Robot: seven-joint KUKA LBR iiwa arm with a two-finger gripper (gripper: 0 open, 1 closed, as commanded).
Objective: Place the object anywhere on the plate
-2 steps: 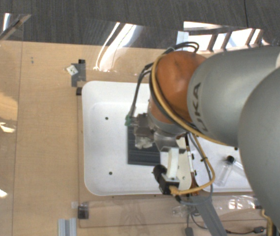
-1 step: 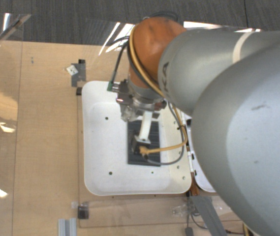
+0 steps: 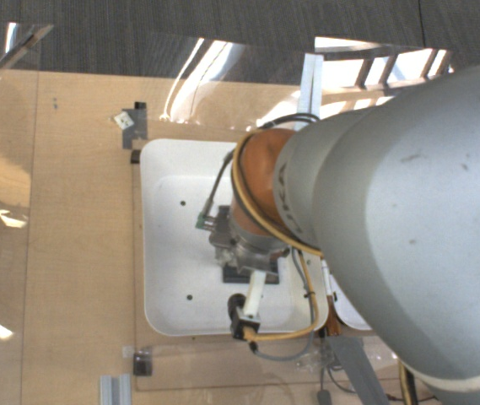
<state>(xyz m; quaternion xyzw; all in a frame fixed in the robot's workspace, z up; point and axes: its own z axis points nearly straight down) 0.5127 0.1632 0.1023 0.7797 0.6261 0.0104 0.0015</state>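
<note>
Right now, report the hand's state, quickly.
Hand: cannot be told from this angle whether it is open, closed or holding anything; it hangs over the left bin.

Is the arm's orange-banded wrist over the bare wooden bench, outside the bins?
No, the orange band sits above the white bin, inside its rim, not over bare wood.
</note>
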